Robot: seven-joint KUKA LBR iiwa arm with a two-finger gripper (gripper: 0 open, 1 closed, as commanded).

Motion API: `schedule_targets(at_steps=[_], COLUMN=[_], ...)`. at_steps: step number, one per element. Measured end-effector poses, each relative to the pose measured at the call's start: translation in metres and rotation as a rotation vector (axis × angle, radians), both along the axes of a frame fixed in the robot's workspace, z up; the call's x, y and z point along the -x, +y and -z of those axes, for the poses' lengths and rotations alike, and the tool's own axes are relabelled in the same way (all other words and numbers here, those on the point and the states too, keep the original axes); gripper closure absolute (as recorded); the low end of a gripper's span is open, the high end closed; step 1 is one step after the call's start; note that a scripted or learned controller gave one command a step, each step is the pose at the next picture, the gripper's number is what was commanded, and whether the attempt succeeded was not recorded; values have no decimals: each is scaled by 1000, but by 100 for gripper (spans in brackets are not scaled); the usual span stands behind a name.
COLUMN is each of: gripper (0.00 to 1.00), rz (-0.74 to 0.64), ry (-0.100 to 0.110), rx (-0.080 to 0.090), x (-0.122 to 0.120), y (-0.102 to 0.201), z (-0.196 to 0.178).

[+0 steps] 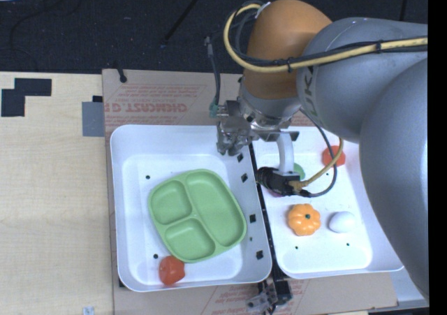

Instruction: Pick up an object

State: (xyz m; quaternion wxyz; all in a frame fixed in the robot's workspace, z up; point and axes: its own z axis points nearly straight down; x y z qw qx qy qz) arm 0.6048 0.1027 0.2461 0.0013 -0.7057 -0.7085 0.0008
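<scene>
**Hand poised over the wall between two bins**

The pale wooden bench (49, 188) runs in from the left, bare apart from a few dark patches near its far edge; beyond that edge the floor is dark. A cardboard sheet (160, 100) lies under both bins.

In the left bin (133, 237), a green divided plate (197, 214) takes up the middle and right. A red tomato (171, 269) sits just off its near edge, towards the bin's near-left corner. The far half of this bin is open.

The hand (232, 140) hangs over the shared wall near the bins' far edge, and nothing can be seen in it. Whether it is clenched or released I cannot tell.

In the right bin (328, 254), an orange pumpkin (304, 218) and a white egg (342, 222) lie side by side. A red-orange piece (331, 156) lies farther back, partly hidden by the grey arm (363, 90).
</scene>
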Motion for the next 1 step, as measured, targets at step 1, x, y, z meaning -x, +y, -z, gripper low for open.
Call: schedule_targets(at_steps=[1], gripper=[0], rz=[2], ry=[0], rx=[1], x=[0], y=[-2], z=[0])
